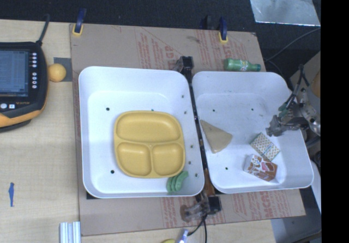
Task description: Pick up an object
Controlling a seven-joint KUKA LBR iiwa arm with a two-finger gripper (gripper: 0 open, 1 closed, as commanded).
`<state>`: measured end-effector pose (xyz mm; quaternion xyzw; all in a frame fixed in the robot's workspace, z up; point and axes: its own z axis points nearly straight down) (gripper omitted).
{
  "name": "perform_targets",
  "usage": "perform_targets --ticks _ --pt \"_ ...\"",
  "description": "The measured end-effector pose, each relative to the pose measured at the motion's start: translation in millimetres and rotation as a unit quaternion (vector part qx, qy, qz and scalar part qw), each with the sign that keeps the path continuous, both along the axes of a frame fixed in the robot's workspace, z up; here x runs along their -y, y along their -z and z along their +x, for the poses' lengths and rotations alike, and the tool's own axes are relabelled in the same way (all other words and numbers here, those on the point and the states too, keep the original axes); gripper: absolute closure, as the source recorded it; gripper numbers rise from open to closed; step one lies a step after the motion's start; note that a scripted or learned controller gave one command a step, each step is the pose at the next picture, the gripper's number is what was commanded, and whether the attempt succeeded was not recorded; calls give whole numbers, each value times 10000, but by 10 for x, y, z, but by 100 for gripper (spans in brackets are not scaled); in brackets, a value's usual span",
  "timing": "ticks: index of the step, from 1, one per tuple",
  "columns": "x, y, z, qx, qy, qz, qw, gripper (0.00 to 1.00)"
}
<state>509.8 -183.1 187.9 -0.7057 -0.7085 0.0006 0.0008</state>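
Two white bins are seen side by side on the counter (136, 35). The right bin (240, 86) is used here as the landmark. The claw (279, 126) is seen low over the right side of this bin, close to its right wall. How the claw is set cannot be told, because it is small and dark in the view. Nothing can be made out in it, so the pick is judged as not done yet. Three things are lying inside the right bin. A tan wedge (216, 136) is lying near its left wall. A small checked packet (265, 146) is lying just beside the claw, toward the front. A red and white packet (261, 167) is lying near the front edge. The checked packet is judged to be the nearest thing to be picked. In the left bin (95, 127), next to the right bin, a yellow tray (148, 143) and a green toy (177, 182) are seen. A green bottle (242, 65) is lying just behind the right bin. The closing and the lifting are judged to be left.
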Motion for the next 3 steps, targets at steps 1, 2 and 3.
perform_targets --ticks 1,2,3 --pt "-75 -9 32 3 -5 -6 10000 100" --pt "-267 -40 155 2 -8 -6 10000 100" --pt "78 -191 180 2 9 -2 10000 100"
